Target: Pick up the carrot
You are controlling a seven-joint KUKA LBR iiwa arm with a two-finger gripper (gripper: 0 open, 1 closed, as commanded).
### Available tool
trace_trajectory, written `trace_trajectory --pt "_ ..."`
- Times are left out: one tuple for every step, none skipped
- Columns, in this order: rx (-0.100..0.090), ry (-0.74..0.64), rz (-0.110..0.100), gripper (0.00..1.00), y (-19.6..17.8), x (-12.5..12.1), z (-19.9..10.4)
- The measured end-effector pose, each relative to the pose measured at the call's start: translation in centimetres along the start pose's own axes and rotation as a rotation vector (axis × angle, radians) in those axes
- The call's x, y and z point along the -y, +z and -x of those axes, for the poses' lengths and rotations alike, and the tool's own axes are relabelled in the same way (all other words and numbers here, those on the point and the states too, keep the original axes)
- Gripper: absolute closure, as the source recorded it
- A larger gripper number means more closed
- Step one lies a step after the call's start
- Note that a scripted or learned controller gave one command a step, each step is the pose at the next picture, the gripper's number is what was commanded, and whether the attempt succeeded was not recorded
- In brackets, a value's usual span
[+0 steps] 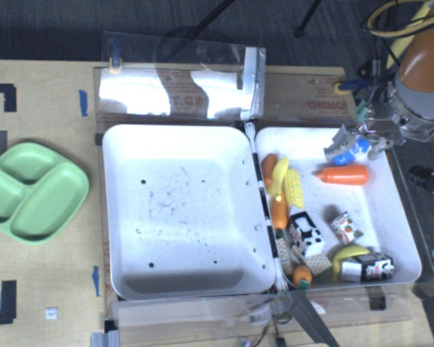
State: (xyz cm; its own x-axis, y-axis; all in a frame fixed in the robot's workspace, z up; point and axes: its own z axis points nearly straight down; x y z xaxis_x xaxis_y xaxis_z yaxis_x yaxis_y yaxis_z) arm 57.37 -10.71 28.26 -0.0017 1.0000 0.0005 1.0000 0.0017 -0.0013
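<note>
The carrot (343, 175) lies in the right bin (390, 208), just below the gripper (349, 147); whether that gripper stands apart or together cannot be told.

orange carrot (343, 175), lying flat, right bin (398, 215)
</note>
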Motion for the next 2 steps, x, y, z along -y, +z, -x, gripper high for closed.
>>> trace_trajectory --pt "0.0 -0.007 0.0 0.0 17.3 -3.1 2.1" --pt "0.002 0.151 0.005 0.0 15.3 -7.3 7.2"
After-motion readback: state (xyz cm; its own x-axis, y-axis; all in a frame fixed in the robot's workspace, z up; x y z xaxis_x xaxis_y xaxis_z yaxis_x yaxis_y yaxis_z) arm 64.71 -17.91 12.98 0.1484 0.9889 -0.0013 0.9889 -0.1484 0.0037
